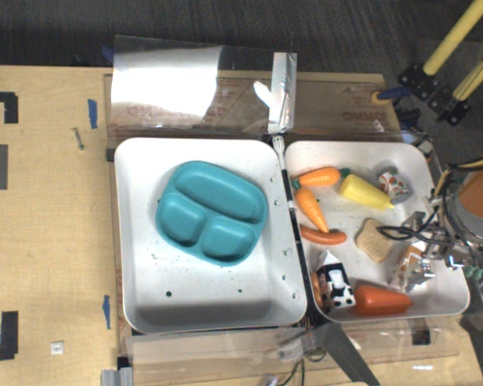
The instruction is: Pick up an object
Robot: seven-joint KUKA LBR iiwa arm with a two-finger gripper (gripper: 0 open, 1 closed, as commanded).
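Two white bins sit side by side on the worktop (40,215). The left bin (137,296) has a teal tray (212,211) in it. The right bin (455,292) holds the toys. The gripper (419,265) hangs low by that bin's right wall — how it stands I cannot tell, and nothing shows as held.

Closest is the tan bread slice (376,240), just to the gripper's left. The red pepper (381,298) lies below it, long side running left to right. The carrot (309,205) and the yellow corn (365,192) are farther, up and left.

Little room — the bin wall is right there, and toys crowd near.
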